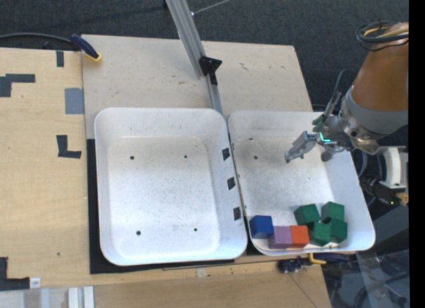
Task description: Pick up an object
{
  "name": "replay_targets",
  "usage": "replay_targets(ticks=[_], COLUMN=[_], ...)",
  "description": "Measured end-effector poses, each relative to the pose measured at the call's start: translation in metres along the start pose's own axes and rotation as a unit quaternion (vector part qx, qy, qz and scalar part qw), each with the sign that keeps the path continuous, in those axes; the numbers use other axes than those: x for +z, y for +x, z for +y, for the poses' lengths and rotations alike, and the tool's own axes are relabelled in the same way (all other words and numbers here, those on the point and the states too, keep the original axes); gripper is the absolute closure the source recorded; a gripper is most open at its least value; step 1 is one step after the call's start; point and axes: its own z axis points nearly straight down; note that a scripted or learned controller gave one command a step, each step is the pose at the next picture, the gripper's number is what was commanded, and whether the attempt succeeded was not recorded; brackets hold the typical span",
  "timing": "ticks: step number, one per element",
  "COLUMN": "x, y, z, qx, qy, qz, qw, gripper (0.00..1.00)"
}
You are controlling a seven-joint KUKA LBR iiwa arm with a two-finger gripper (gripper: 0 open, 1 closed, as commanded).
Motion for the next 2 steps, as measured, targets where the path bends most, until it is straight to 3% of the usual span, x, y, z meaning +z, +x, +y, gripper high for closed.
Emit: replay_targets(ticks=[1, 2], x=[-0.002, 0.042], y=[0.000, 0.002], z=[0.001, -0.002], qx=[-0.001, 0.000], qy=[-0.002, 0.000], qz=[0.000, 0.000], qw=[1.0000, 1.0000], gripper=[0.00, 0.00])
